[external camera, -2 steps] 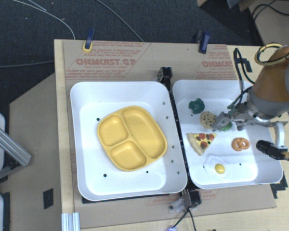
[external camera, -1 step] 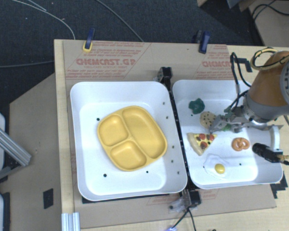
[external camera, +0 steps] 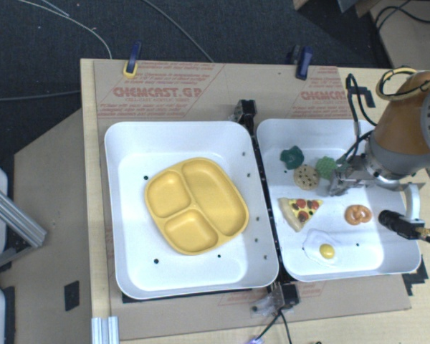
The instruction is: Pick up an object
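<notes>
Two fingers of my gripper (external camera: 339,183) hang low in the right bin (external camera: 394,260); how wide they stand I cannot tell. Touching them sits the light green broccoli (external camera: 325,166), beside a cookie (external camera: 306,177). It looks like light, stiff toy plastic, knobbly; I'd pinch across its crown.

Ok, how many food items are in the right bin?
6: dark broccoli, light broccoli, cookie, pizza, pretzel, egg. The arm may hide more.
</notes>
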Tool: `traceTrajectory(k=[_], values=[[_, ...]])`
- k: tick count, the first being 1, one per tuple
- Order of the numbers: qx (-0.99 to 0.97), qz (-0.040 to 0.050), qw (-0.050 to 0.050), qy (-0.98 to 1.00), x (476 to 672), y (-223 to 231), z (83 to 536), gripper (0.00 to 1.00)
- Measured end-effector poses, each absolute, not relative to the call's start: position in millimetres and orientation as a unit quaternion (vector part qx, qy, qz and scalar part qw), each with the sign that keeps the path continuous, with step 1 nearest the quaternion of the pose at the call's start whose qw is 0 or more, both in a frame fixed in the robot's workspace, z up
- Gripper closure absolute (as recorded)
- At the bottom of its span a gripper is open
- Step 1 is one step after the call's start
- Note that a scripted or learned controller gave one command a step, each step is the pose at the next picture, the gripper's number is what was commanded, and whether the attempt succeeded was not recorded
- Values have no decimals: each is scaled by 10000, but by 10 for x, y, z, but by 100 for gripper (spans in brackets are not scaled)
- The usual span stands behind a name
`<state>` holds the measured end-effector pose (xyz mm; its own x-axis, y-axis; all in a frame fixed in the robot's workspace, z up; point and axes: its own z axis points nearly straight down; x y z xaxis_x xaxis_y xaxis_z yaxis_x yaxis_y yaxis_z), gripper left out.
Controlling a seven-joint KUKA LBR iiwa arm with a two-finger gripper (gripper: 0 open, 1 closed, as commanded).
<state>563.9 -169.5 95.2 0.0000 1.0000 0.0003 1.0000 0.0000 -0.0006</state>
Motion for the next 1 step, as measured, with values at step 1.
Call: traceTrajectory(k=[1], values=[[-7068,-11,-30,-7074,5742,-1707,1434,100]])
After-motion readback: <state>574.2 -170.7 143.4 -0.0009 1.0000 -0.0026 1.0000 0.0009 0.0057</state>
